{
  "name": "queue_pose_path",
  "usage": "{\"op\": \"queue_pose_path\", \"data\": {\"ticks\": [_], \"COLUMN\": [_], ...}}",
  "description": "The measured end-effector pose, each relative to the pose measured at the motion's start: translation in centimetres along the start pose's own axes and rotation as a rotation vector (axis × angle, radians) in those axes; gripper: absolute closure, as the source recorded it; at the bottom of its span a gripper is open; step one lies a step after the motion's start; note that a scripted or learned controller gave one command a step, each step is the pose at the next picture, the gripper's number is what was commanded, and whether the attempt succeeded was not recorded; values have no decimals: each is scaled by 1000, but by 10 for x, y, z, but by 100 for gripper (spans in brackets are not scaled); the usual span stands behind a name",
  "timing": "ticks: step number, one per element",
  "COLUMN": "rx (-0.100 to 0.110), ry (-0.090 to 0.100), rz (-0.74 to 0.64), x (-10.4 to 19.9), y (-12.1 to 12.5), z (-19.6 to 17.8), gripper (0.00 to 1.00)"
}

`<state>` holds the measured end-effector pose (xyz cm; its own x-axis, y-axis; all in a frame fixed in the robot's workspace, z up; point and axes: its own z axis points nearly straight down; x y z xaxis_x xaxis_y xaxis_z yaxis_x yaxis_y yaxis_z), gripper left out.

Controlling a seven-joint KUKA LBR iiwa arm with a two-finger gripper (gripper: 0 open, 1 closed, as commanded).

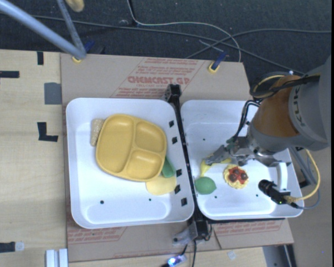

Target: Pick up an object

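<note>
My gripper [218, 156] is low in the right bin [250, 204], reaching in from the right under the grey arm with its orange band [275, 115]. A thin yellow piece [205, 166] lies right beneath its tip. A round green object [205, 185] sits just below that, near the bin's left wall. A small pizza-like toy with red topping [236, 176] lies to the gripper's lower right. I see nothing clearly held.
The left bin [83, 204] holds a large yellow divided plate [131, 147], a tan sponge [96, 131] tucked under its left edge, a green piece [168, 169] and a pale yellow piece [160, 186] at its lower right. A black divider [181, 149] separates the bins. Cables trail behind.
</note>
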<state>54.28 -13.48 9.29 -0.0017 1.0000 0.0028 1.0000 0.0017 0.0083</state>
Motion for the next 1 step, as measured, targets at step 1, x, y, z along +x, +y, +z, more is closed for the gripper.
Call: {"op": "queue_pose_path", "data": {"ticks": [1], "rx": [-7], "ry": [3], "rz": [-4], "x": [3], "y": [3], "z": [-15], "gripper": [100]}}
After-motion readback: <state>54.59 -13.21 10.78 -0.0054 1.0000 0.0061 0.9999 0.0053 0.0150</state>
